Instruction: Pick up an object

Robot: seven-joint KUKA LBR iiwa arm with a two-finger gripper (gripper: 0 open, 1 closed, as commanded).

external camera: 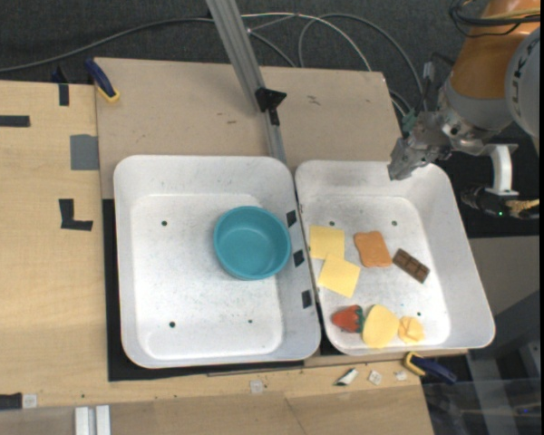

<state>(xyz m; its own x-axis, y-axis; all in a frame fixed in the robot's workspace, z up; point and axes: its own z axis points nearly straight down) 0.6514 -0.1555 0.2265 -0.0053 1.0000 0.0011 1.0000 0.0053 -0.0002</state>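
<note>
Your landmark is the right bin [453,234]. The gripper [404,164] sits over that bin's far rim, toward its right corner, hanging off the grey arm [490,66] with the orange band; you can't tell from this angle how the claw is set, and nothing shows between its tips. Inside the right bin, well clear of the gripper, you've got two pale yellow squares [332,259] overlapping at the left side, an orange slab [373,248] just right of them, and a brown chocolate bar [411,265] further right, tilted. Along the near wall: a red piece [347,318] touching a round yellow piece [379,325], with a small yellow lump [410,330] beside that. Left of the right bin, the left bin [145,243] holds a teal bowl [251,242], upright.
</note>
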